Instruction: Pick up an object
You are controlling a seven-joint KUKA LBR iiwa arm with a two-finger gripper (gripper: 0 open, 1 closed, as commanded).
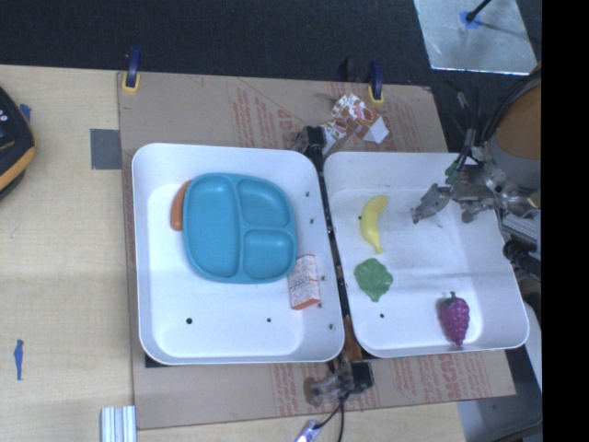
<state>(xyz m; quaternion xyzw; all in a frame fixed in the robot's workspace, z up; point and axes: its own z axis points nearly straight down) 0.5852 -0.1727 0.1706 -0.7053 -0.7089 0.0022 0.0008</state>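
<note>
Banana, leaf and grapes all lie untouched in the right bin; tool hovers right of banana, fingers spread, nothing held — grasp and lift not yet done

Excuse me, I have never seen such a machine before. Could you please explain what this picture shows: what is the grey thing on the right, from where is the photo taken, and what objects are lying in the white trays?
The photo comes from one camera fixed above a bench, looking down at a slant. The grey thing on the right is a robot arm; its gripper, a two-finger claw, hangs over the right bin with nothing between its fingers. That bin holds a toy banana, a green leafy toy and purple grapes. The left bin holds a blue divided plate, an orange object peeking from under its left edge, and a small packet beside it. Both bins rest on cardboard.
</note>
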